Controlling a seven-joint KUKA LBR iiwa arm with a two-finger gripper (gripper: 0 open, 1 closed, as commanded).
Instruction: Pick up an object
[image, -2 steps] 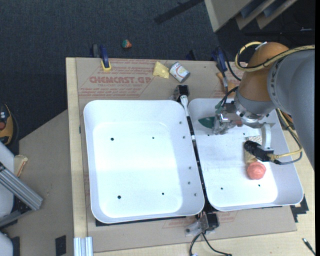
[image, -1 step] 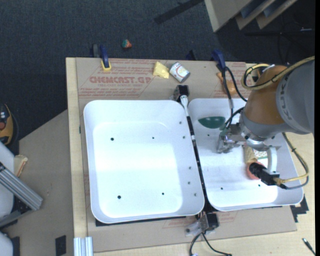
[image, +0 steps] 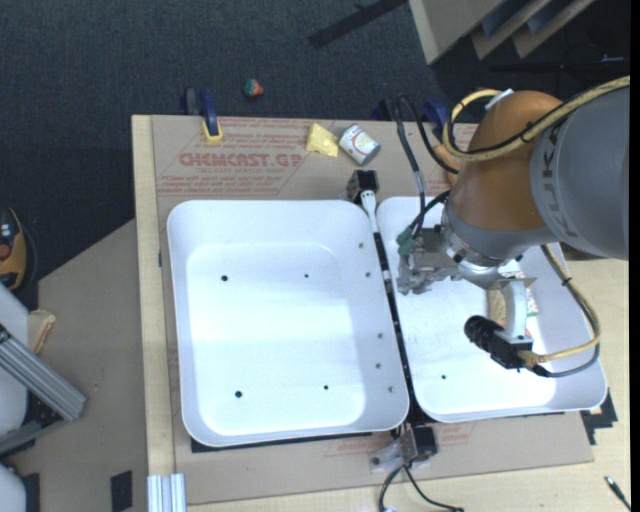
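Observation:
My gripper (image: 418, 268) hangs low over the left part of the right bin (image: 450, 385), close to the wall shared with the left bin (image: 270, 310). The grey arm with its orange band (image: 500, 160) covers much of the right bin's back half. A pale object with red and green marks (image: 518, 300) lies in the right bin, right of the gripper and partly hidden by the arm. A black cable fitting (image: 492, 338) of the arm hangs just in front of that object. Nothing shows between the gripper and the bin floor.
On the bench behind the bins lie a yellow scrap (image: 322, 140) and a small white-grey box (image: 359, 145). A blue clamp (image: 210, 115) grips the bench's back edge. Black clips (image: 363, 186) sit where the bins meet.

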